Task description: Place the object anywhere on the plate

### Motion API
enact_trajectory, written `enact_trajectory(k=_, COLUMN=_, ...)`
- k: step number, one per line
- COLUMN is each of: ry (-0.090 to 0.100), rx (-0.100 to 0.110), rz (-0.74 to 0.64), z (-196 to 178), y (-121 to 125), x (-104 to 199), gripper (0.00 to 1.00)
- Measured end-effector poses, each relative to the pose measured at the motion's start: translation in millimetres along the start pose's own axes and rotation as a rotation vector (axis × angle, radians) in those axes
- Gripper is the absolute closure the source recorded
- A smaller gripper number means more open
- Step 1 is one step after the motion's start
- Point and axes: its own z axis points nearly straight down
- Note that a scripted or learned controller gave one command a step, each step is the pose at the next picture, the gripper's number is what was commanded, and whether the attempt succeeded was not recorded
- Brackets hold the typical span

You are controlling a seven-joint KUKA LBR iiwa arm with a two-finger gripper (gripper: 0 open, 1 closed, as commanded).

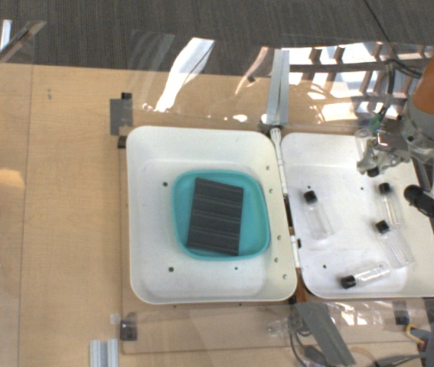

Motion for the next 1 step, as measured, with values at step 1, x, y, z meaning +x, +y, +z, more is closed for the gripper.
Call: enact_trajectory(k=1, ry=0.000, rx=0.000, rz=0.000, z=-0.1, y=0.0, x=0.0, gripper=0.00)
